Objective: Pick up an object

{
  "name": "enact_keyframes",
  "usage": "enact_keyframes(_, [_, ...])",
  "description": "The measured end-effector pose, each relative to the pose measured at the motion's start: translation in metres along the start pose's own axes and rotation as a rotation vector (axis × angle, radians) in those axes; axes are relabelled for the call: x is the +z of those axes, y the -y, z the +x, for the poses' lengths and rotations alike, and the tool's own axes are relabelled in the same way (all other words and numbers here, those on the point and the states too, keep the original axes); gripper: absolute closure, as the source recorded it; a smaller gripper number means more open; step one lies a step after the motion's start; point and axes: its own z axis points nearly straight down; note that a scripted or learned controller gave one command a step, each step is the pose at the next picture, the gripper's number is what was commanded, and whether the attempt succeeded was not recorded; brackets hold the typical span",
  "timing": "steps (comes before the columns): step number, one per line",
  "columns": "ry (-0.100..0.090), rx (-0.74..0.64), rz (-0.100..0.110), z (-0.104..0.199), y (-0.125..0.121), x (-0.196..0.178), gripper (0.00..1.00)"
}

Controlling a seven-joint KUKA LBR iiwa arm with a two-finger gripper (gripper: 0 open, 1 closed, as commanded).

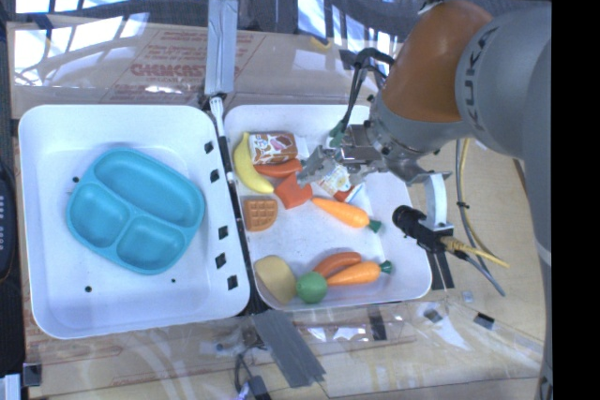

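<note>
Two white bins (56, 201) sit side by side. The left one holds one blue plate (134, 211). Right of the plate lie one banana (247, 168), one waffle (260, 213), two carrots (341, 213) and one potato (275, 275).

The arm (506, 80) is looking pretty chunky here: smooth grey casing with a big glossy orange band (436, 66) wrapping around just above the wrist. Thin dark cables (361, 75) are looping off the wrist side, and the end effector (323, 166) is showing up as a cluttered silvery metal bit with dark parts.
</note>
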Motion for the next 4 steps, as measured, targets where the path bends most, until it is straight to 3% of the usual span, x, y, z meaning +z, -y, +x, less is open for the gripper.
enact_keyframes(1, [0.000,0.150,-0.012,0.006,-0.017,0.138,0.00])
enact_keyframes(2, [0.000,0.189,-0.015,-0.002,-0.059,0.136,0.00])
enact_keyframes(3, [0.002,0.157,-0.019,0.003,-0.037,0.136,0.00])
enact_keyframes(4, [0.000,0.153,-0.015,0.004,-0.036,0.127,1.00])
